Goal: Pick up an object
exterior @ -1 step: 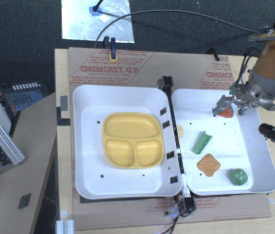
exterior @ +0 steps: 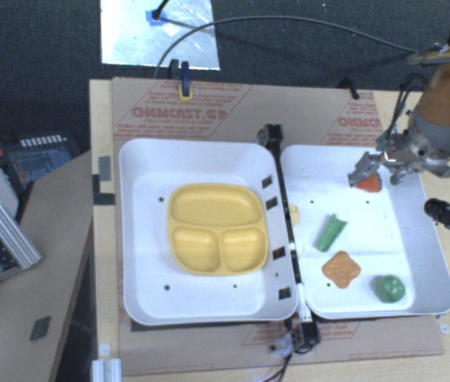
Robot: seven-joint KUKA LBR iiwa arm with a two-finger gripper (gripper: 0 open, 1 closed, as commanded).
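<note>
My gripper (exterior: 382, 171) hovers over the far part of the right bin (exterior: 440, 253), and its two grey fingers (exterior: 361, 168) stand apart, so it is open. A small red object (exterior: 369, 184) lies on the bin floor right under the left finger, partly covered by it. Nearer the camera in the same bin lie a green stick (exterior: 330, 232), an orange biscuit-shaped piece (exterior: 341, 268) and a green ball (exterior: 389, 288). Nothing is held between the fingers.
A yellow three-compartment tray (exterior: 217, 228) fills the middle of the left bin (exterior: 141, 213). A black divider with clips (exterior: 280, 213) runs between the bins. Cables cross the dark floor beyond the bench. A black part of the arm (exterior: 448, 212) juts over the right bin's edge.
</note>
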